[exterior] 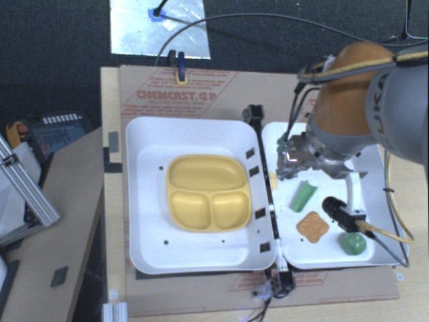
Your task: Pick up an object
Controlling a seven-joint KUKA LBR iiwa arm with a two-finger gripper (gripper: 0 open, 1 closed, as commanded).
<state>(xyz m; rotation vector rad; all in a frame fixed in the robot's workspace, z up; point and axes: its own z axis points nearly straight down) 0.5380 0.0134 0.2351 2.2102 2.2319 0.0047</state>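
Closure of the gripper (291, 161) could not be told from above. One green block (303, 196) was seen just beside it on the camera's side, long axis slanted across its own bin (295, 248); beyond that block one orange biscuit (313, 227) and one green lump (353, 243) were counted, and one yellow tray (208, 193) well apart in the neighbouring bin (144, 180).

Both white bins, the left (144, 180) and the right (288, 237), look like smooth, glossy plastic. The yellow divided tray (208, 192) is smooth plastic with a soft sheen. The green block (303, 196) looks matt, and the orange-brown piece (313, 226) looks rough and grainy. The cardboard sheet (201, 92) beneath is matt. The foil sheet (134, 19) shines and is crinkled. The arm's grey casing (402, 113) is smooth, and its orange band (348, 92) is glossy.
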